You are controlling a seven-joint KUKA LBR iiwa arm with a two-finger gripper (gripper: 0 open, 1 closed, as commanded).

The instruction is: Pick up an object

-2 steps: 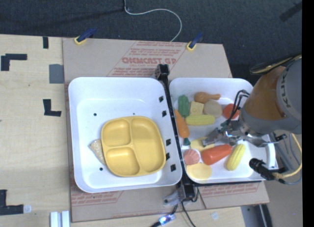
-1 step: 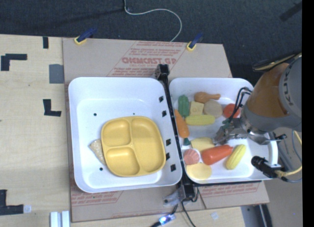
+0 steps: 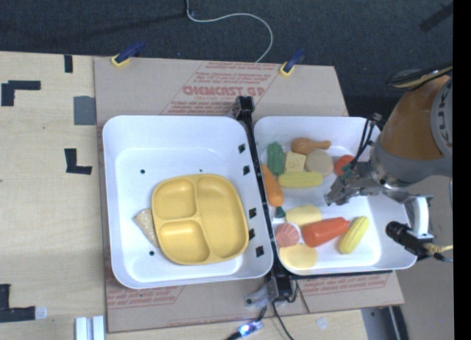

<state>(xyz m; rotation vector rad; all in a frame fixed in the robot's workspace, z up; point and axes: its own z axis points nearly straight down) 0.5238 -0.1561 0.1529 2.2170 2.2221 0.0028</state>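
Bench: cardboard sheet (image 3: 221, 85) under two white bins.
Right bin (image 3: 368, 257): crowded toy food.
Gripper (image 3: 340, 193): low over bin; grip state unreadable.
Advice: descend squarely on the isolated corn cob (image 3: 354, 234), avoiding neighbours.

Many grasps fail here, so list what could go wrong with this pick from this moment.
1. The gripper sits low in the right bin, where the toy foods lie crowded; closing could catch two at once or push the corn cob aside.
2. The carrot is tapered and looks smooth, so it may slip out.
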